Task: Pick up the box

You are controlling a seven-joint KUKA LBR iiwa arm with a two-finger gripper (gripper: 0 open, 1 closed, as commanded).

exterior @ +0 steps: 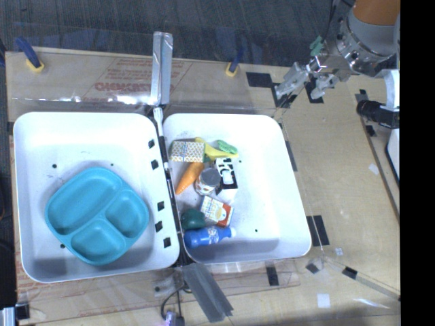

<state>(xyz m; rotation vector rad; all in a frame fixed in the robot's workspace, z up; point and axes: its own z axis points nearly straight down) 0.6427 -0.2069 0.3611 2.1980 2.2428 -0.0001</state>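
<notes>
Wooden table (pixel 340 182), two bins. Box (pixel 216 212) lies in right bin (pixel 285 182), just above blue bottle (pixel 206 236); likely light, stiff, grip across short sides. Pincer (pixel 289 87) off-bin, apparently released.

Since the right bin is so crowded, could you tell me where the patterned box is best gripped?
Grip the patterned box across its short sides, coming straight down. It lies flat at the pile's top-left edge; the carrot crowds its lower side, while bare floor of the right bin lies above.
</notes>
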